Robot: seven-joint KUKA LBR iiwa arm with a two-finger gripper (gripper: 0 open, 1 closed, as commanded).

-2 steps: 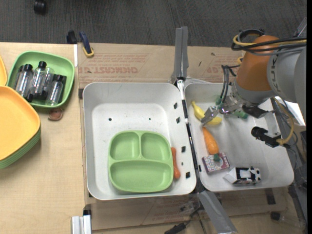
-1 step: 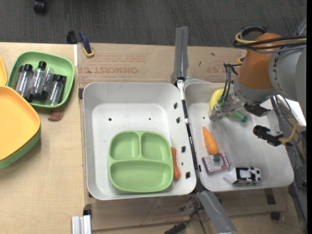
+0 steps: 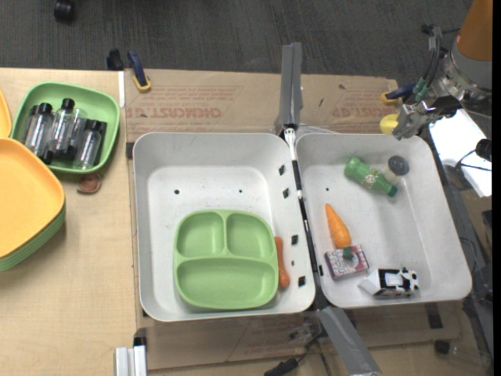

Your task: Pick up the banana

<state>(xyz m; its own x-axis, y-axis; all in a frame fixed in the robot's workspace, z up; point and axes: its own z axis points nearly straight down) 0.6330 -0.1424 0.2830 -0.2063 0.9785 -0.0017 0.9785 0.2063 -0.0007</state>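
Yellow and rounded, the banana (image 3: 389,123) is showing as a small blob at the far rim of the right bin (image 3: 452,218), just beside the gripper (image 3: 412,117). Part of it is hiding behind the gripper, so its full curve is not showing. What is showing is looking smooth, bright and unmarked.

The gripper is hanging over the bin's far right corner, touching or nearly touching the banana. Whether its jaws are apart, together or clamped on the fruit cannot be told at this slant.

The main risk is lying in that corner. The banana is sitting at the rim, so a closing grip is likely catching only its tip and letting the smooth skin slide out. A push could also be sending it over the rim and off the bin. The green bottle (image 3: 369,176) and the carrot (image 3: 337,225) are lying well apart and posing no trouble.
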